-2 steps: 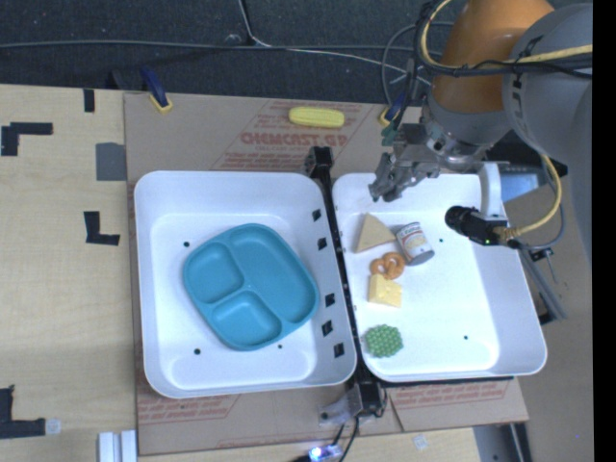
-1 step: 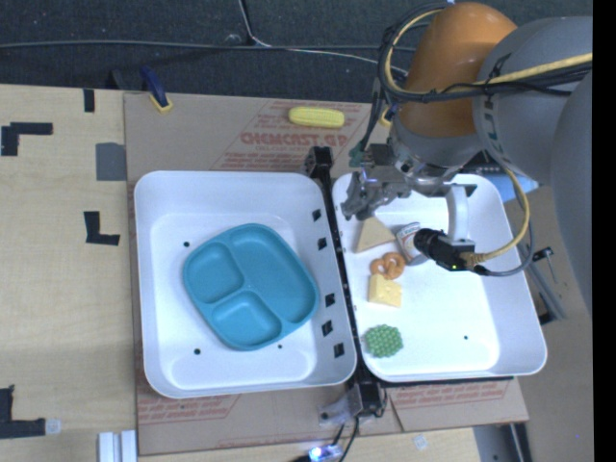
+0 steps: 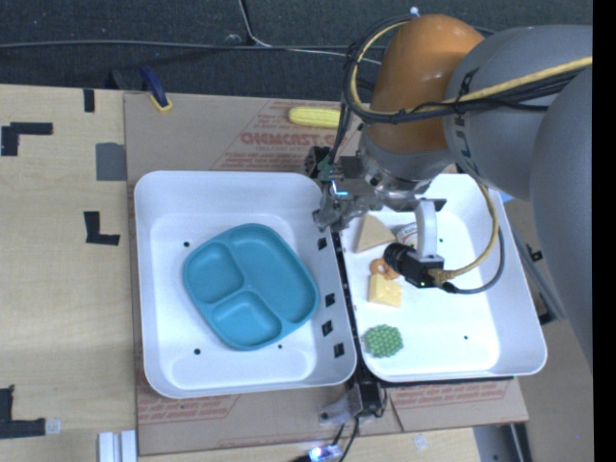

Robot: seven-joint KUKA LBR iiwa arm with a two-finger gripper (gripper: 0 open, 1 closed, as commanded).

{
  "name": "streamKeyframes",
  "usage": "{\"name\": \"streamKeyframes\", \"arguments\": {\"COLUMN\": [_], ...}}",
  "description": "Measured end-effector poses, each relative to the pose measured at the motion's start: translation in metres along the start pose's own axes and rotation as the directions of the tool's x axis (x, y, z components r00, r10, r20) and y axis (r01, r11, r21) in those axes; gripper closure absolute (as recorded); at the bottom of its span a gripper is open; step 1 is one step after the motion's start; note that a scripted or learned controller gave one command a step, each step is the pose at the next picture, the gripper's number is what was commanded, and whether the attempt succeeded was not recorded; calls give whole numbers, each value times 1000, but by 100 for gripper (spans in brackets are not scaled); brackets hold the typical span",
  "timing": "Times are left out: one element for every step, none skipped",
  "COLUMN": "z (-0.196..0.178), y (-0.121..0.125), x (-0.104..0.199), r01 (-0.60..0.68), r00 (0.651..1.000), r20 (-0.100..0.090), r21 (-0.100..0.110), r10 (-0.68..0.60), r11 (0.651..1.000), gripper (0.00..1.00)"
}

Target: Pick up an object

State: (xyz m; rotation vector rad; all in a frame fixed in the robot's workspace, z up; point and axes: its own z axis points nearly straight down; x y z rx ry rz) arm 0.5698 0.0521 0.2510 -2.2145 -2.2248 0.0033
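Arm (image 3: 520, 94) first, says Ana. Why does the big grey thing bend so low from the right?

It has to pick something up, says Ben, so it hangs its claw (image 3: 337, 198) over the top left corner of the right bin (image 3: 462, 325), close by the wall between the two bins. That looks like the start of the job. Nothing looks lifted yet.

And the desk (image 3: 58, 258)?

It carries both bins side by side, so the arm can get to each. A yellow corn (image 3: 313, 116) lies on it behind the bins, outside both.

What is in the left bin (image 3: 144, 258)?

Just one blue plate (image 3: 250, 285) with three dips, lying flat in the middle. It is wide and flat, so Ben thinks it would be hard to grab.

And the right bin?

Small things, all lying loose. A pale wedge (image 3: 371, 231) lies just beside the claw, so Ben guesses the arm wants that one. Below it is a yellow block (image 3: 387, 294), with an orange bit (image 3: 378, 268) touching its top. A green ball (image 3: 384, 340) sits near the front wall, apart from the rest.

Is the claw open? Does it hold anything?

Nobody can tell, says Ben. The arm's own parts hide it.
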Motion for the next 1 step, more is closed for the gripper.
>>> {"name": "streamKeyframes", "arguments": {"z": [9], "y": [-8], "x": [42], "r01": [0], "r00": [1000], "r20": [0], "r21": [0], "r10": [0], "r11": [1000], "gripper": [100]}}
